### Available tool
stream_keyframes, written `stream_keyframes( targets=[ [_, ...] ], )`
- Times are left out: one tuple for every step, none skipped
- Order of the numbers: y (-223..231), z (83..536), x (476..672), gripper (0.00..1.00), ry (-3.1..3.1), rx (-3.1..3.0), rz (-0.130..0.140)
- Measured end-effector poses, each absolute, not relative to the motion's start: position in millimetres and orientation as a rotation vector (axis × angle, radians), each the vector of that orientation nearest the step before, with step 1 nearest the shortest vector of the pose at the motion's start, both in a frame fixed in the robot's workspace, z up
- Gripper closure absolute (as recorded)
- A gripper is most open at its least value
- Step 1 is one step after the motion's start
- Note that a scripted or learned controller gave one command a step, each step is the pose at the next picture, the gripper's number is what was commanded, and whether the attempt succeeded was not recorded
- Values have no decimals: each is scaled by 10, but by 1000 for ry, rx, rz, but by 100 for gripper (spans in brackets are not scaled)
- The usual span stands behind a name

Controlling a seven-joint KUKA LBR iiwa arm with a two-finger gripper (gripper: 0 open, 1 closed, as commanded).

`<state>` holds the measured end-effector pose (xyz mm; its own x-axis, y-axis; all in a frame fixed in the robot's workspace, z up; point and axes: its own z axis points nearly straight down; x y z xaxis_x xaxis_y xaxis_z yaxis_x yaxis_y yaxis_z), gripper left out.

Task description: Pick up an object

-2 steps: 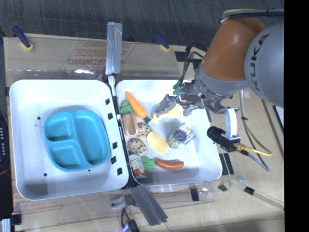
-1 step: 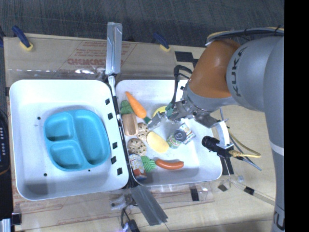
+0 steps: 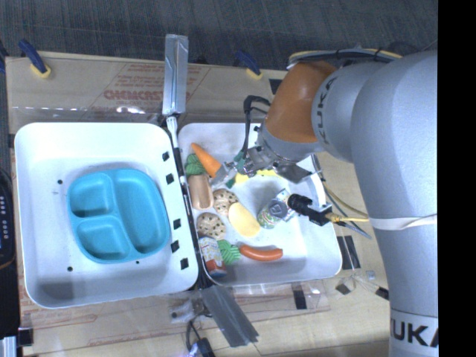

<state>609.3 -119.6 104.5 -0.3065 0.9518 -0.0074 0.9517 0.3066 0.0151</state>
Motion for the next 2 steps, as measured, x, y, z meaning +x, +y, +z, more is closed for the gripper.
stream_keyframes(
  targets=[
    [-1194,1142,6098,100,2530,1836,11],
    [-1153,918,6414,100,2597,1770,-1]
  ],
)
